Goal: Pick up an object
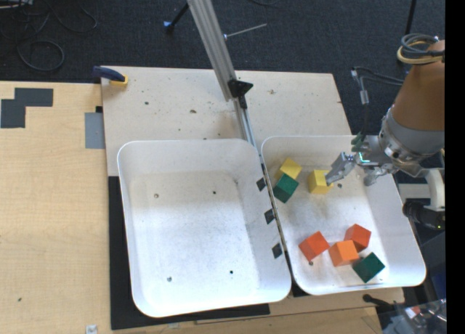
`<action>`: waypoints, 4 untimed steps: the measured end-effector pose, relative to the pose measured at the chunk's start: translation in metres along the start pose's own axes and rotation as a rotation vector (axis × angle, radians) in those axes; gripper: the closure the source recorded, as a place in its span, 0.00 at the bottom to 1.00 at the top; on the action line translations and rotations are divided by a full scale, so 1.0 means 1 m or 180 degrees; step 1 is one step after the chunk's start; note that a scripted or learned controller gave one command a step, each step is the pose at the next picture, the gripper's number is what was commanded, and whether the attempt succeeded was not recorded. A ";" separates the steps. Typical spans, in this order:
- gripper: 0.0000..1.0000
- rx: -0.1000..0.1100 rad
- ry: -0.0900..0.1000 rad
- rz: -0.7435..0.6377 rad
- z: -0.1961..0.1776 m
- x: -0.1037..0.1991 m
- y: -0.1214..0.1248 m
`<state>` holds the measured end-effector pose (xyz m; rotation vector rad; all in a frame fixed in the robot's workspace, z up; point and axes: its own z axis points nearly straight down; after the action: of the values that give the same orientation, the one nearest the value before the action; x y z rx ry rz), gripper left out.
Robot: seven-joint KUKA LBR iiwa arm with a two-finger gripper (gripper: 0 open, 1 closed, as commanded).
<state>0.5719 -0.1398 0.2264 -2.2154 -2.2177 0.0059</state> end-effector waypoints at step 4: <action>0.00 -0.0018 -0.0004 0.0013 0.135 -0.010 0.000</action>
<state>0.5709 -0.1499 0.0914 -2.2233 -2.2168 0.0010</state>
